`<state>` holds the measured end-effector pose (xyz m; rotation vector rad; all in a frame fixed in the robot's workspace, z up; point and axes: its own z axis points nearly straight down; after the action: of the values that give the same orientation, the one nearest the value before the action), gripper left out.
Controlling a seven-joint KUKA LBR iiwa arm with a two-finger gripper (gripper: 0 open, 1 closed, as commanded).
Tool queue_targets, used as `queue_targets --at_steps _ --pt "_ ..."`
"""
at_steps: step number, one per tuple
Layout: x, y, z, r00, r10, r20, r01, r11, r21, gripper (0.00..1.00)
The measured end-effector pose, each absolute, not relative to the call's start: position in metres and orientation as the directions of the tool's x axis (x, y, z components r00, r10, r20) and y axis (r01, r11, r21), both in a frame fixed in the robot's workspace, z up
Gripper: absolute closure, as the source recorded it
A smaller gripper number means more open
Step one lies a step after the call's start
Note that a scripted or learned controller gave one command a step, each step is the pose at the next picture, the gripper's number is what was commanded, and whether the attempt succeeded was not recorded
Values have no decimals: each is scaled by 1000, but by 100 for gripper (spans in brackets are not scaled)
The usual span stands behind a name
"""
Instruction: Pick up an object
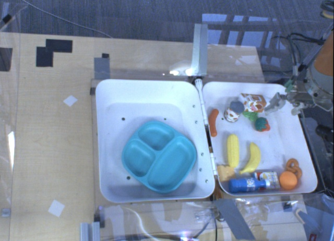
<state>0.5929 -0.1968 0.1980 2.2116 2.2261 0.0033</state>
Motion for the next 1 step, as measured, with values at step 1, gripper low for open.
queue_targets --at_steps 1 --pt "595 -196 210 -13 1000 -2 1000 13 9 100"
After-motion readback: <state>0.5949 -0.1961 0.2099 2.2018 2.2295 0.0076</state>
